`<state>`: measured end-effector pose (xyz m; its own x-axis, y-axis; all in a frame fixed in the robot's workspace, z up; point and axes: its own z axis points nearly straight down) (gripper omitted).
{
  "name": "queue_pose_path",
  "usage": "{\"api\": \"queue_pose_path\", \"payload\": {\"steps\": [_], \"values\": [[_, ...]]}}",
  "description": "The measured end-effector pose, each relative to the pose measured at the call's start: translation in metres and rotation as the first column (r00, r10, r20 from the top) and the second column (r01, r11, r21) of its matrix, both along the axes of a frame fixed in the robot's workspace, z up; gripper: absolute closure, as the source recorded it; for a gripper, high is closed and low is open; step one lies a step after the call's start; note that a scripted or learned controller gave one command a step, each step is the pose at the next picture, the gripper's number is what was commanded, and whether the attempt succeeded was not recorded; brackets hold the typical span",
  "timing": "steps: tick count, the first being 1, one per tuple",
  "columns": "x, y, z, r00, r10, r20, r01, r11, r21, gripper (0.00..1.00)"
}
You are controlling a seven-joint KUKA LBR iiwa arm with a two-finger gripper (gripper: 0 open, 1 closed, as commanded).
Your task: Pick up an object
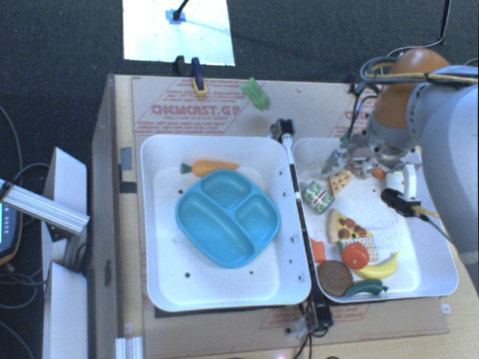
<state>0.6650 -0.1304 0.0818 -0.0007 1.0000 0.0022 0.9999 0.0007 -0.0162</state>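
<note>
The gripper (338, 161) hangs low over the right bin (441, 275), its finger spread impossible to tell, seemingly lined up on the cheese wedge (340, 182) just beneath its tips, the likeliest pick.

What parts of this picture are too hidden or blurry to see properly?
- Gripper, camera view: small and blurred against the right bin; open or shut is unclear.
- Green bean: partly tucked under the banana.
- Arm: cut off by the right edge.
- Small packet: its label is too small to read.
</note>
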Motion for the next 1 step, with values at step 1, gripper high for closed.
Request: {"api": "queue_pose_path", "payload": {"steps": [1], "values": [[0.0007,-0.0001,0.0107,1.0,0.005,0.002,-0.005,1.0,-0.002,1.0]]}}
